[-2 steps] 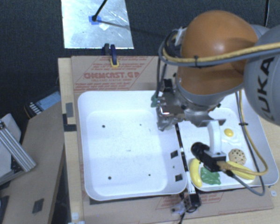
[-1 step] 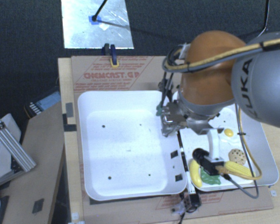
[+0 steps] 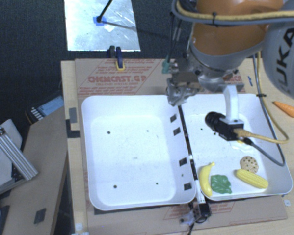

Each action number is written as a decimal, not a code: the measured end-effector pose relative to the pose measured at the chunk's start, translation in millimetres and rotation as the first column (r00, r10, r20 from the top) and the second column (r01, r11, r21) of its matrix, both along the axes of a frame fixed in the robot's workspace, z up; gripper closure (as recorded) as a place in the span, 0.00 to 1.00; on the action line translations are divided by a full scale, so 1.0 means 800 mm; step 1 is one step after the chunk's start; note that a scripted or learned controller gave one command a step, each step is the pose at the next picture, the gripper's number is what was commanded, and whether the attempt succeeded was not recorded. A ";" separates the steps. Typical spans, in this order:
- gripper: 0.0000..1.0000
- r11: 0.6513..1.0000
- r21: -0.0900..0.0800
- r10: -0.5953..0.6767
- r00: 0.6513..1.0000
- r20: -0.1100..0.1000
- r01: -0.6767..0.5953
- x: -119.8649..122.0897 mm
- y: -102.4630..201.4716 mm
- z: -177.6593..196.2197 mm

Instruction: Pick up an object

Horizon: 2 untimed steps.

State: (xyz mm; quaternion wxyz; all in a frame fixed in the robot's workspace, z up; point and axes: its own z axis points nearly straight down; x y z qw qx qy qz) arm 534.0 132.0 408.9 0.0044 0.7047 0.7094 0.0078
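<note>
banana (image 3: 206, 179), corn (image 3: 251, 179) in right bin (image 3: 282, 174)

floor: dark carpet (image 3: 26, 57) | bench: tan board (image 3: 135, 76) with red print under two white bins (image 3: 94, 142) | far side: shiny metal sheet (image 3: 100, 23) lying on the carpet | left: aluminium rail (image 3: 11, 151) slanting over a brown panel (image 3: 43, 193) | light: even, soft glare on metal
</note>
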 end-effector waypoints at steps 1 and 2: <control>1.00 1.000 -0.005 0.000 1.000 -0.025 -0.001 -0.050 0.038 -0.106; 1.00 1.000 -0.004 -0.007 1.000 -0.014 0.007 -0.059 0.023 -0.079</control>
